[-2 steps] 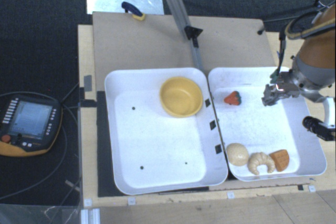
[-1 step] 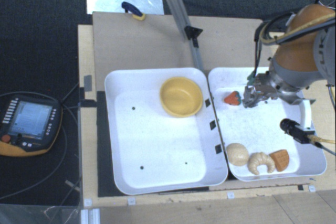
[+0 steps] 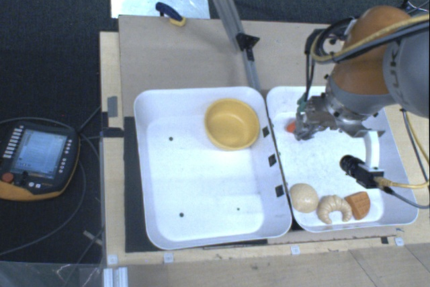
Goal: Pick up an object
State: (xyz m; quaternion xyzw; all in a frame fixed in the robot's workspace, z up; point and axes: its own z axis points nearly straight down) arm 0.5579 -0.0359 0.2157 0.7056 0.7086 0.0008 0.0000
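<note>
Nearest the camera, along the front wall of the right bin (image 3: 403,215), three food-like pieces sit in a row: a pale round bun (image 3: 304,197), a cream croissant (image 3: 334,208) touching it, and an orange-brown wedge (image 3: 359,204) just beside the croissant. Behind them a black cylindrical fitting (image 3: 356,170) with a yellow cable juts over the bin floor. The left bin (image 3: 154,212) lies beside it, its floor bare in front apart from a few small dark specks; a yellow bowl (image 3: 232,124) stands upright in its far right corner, near the wall shared with the other bin. Further back in the right bin the gripper (image 3: 304,127) hangs low at the far left part, and a small red-orange object (image 3: 291,125) shows just beside it, against its left side; whether the fingers are spread or closed cannot be told, nor whether they touch the red piece. Above it rises the grey arm with its orange band (image 3: 366,54). Off to the left, on the dark floor, a control pendant (image 3: 37,158) shows a lit screen whose writing is too small to read. At the far edge of the bench a blue and yellow clamp (image 3: 169,12) rests by a slanting metal pole (image 3: 225,0)
</note>
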